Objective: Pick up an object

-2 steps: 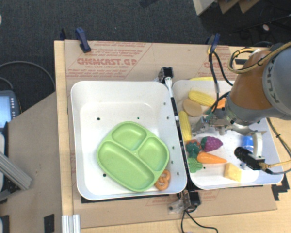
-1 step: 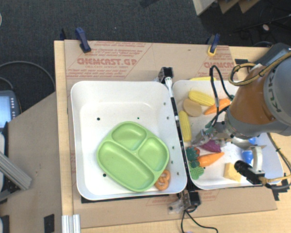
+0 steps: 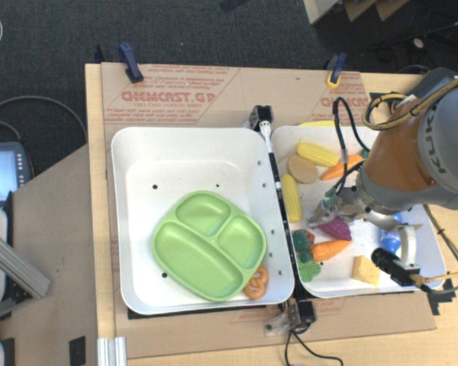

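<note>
Nearest to the camera, at the front edge of the bench, a small orange pretzel-like toy (image 3: 255,283) lies in the left bin (image 3: 137,158), touching the rim of the green divided plate (image 3: 208,244). The right bin (image 3: 435,258) holds the rest: two corn cobs (image 3: 317,154) (image 3: 291,197), a tan round piece (image 3: 304,169), a purple piece (image 3: 336,227), an orange carrot (image 3: 332,249), green pieces (image 3: 303,242) and a yellow cheese wedge (image 3: 366,270) toward the front right corner.

I see the arm (image 3: 401,158) low over the right bin, and the gripper (image 3: 337,204) sits just above the purple piece, near the second corn cob. Whether the jaws are wide or narrow I cannot tell; the wrist covers them, and nothing shows between them.

I judge this as the reaching step, before any grasp. The next move calls for a straight descent on one single object, probably the purple piece, without pushing the crowded neighbours, then closing and lifting.
</note>
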Controlling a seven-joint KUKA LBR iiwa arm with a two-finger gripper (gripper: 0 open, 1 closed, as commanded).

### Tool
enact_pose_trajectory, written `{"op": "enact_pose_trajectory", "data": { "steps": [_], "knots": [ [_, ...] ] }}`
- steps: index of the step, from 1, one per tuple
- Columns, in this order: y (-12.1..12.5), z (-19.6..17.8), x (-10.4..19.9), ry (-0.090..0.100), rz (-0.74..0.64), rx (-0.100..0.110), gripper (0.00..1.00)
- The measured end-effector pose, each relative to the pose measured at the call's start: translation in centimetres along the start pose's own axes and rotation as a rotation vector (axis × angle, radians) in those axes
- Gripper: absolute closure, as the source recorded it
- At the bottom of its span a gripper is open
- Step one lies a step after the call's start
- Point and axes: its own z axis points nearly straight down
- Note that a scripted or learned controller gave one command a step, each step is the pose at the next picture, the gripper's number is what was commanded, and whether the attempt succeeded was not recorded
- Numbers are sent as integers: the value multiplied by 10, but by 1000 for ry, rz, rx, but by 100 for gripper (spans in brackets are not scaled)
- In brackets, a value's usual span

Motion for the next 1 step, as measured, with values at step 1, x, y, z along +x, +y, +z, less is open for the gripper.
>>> {"op": "enact_pose_trajectory", "data": {
  "steps": [1],
  "knots": [
    [-21,-95,58,1,-8,-7,100]
  ]
}}
